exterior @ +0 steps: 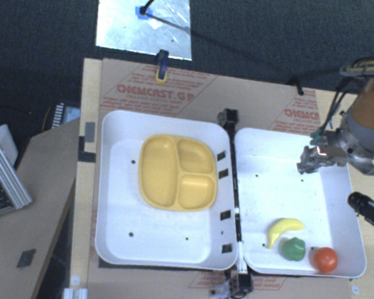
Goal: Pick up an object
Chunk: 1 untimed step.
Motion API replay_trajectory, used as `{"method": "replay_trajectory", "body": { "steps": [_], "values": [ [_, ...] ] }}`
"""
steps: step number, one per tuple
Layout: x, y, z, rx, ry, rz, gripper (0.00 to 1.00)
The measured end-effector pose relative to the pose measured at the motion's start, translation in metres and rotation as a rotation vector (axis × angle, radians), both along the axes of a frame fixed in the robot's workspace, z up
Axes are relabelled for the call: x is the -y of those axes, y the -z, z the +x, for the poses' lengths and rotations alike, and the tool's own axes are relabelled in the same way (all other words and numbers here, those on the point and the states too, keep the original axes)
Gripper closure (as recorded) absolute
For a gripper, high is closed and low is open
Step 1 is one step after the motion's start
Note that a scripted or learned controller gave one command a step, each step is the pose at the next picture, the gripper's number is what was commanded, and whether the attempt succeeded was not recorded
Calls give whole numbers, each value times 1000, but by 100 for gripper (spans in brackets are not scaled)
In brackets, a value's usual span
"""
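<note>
Yellow banana [283,228], green toy [292,248] and red ball [325,259] are lying at the right bin's [271,160] near edge while the gripper [309,162], its grip unreadable, is hovering well apart, seemingly approaching, needing descent toward one.

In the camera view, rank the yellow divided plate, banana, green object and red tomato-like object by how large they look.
1. Yellow divided plate, by far the largest.
2. Banana.
3. Green object and red tomato-like object: these look about alike, so I won't rank one above the other.
</note>
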<state>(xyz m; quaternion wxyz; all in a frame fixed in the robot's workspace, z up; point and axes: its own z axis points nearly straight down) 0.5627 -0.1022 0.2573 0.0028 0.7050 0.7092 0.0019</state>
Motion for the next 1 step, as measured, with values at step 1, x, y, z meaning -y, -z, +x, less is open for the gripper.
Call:
{"method": "replay_trajectory", "body": {
  "steps": [1],
  "values": [
    [-51,-5,17,-2,-3,2,100]
  ]
}}
